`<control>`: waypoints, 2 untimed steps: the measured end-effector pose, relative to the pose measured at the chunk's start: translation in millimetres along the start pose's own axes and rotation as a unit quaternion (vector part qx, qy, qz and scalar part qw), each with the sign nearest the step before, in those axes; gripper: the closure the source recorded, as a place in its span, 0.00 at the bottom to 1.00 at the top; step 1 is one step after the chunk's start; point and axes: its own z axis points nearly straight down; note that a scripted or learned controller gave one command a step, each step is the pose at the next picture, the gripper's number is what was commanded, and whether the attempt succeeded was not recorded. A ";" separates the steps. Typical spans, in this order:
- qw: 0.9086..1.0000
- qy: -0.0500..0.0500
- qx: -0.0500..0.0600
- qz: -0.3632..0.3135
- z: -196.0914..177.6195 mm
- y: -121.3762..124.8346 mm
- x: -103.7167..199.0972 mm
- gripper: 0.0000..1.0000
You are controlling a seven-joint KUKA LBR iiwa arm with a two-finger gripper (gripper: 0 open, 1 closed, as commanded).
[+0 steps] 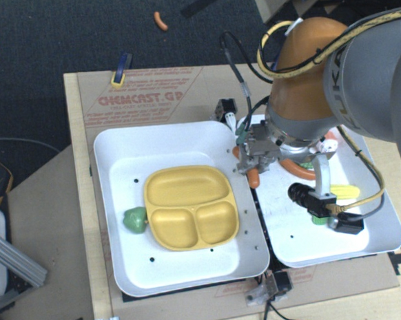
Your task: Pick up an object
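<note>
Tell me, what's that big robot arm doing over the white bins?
The grey robot arm with the orange band reaches over the right white bin, its gripper low beside the wall between the two bins. A small orange piece shows right under the gripper, but I can't tell whether it is being held. In the left white bin sits a yellow plastic tray with three sections, and a small green lump rests beside its left side.

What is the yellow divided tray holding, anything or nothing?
The yellow tray is empty: all three compartments show bare yellow; the green object lies outside, at its left edge.
</note>
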 end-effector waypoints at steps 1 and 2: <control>1.000 0.000 -0.003 0.000 -11.4 -6.2 58.0 1.00; 1.000 -0.001 0.001 0.003 3.6 -14.2 59.0 1.00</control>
